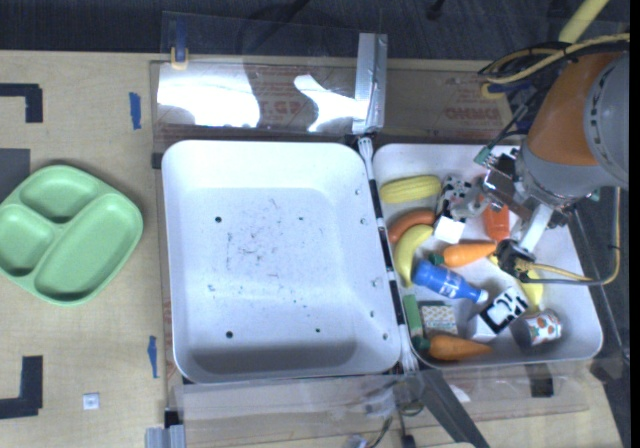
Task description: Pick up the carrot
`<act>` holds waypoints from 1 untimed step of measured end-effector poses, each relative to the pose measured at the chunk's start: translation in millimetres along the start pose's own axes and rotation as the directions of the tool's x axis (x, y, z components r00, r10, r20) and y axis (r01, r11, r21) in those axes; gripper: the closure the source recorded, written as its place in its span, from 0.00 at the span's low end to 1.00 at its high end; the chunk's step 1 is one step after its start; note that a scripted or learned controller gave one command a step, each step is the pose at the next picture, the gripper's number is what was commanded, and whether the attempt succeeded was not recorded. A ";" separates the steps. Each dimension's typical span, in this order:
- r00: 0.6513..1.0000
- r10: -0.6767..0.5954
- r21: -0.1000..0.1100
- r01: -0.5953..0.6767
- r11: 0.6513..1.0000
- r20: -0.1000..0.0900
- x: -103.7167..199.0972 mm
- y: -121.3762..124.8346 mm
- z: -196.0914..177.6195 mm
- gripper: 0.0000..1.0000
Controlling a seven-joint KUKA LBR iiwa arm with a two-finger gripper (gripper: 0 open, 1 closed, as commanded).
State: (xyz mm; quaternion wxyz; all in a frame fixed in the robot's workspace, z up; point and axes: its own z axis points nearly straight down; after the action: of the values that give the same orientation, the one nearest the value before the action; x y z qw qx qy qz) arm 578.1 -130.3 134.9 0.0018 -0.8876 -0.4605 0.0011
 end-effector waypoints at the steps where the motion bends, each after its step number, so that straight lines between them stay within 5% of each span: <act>1: 0.967 -0.253 0.000 0.253 0.967 0.000 -23.7 -50.6 17.4 0.00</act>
State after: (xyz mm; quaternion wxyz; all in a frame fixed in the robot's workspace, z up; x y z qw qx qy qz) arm 523.0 -120.5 117.7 0.0019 -0.8215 -0.5702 0.0010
